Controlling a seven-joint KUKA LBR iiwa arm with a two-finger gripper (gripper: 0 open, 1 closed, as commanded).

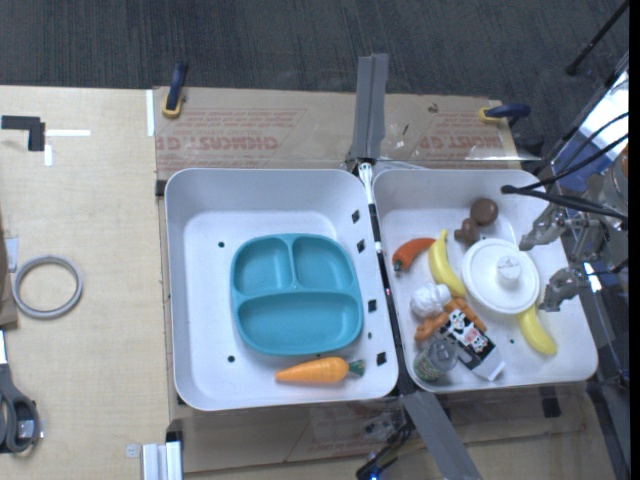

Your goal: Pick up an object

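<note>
Camera view: nearest the camera, on the pale worktop at the frame's 8 o'clock, lies a pair of scissors, with a grey tape roll beyond it at 9 o'clock. In the left bin an orange carrot lies at 6 o'clock of the blue divided plate, just beside its near rim. The right bin holds the pickable clutter. At its 7 o'clock a dark round jar touches a black-and-white carton, and a yellow banana lies at 5 o'clock. Farther in, a small white lump sits beside a second banana, which curves against the 9 o'clock side of a white round dish near the bin's middle. An orange-red pepper lies at the bin's 10 o'clock, and two brown pieces sit at 12 o'clock. The gripper hangs at the bin's 3 o'clock, just beside the white round dish. Its fingers are spread, one toward the far side and one toward the near side, with nothing between them. Farthest off, a cardboard sheet runs behind both bins, with a blue-and-yellow clamp at its 11 o'clock corner.
</note>
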